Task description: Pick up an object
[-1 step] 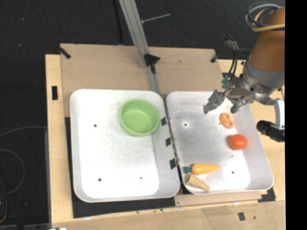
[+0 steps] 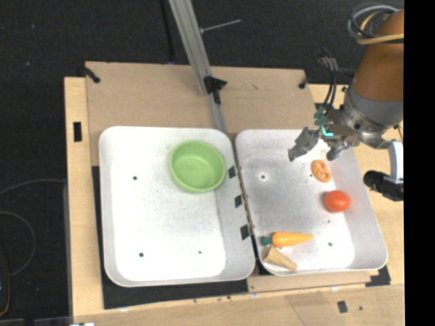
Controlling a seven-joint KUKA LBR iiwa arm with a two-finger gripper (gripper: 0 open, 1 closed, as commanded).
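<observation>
My gripper (image 2: 317, 151) hangs over the far part of the right bin (image 2: 272, 195), open, with nothing between its two dark fingers. A small orange object (image 2: 321, 170) lies in the bin just below and right of the fingertips. A red tomato-like ball (image 2: 337, 201) sits a little nearer the front. At the bin's front edge lie a toy carrot (image 2: 291, 238) with a green top and a tan wedge-shaped piece (image 2: 280, 258).
A green bowl (image 2: 198, 166) rests in the far right part of the left bin (image 2: 136, 236). A grey metal pole (image 2: 192, 39) slants up from the gap between the bins. The arm's orange and grey body (image 2: 378, 80) fills the upper right.
</observation>
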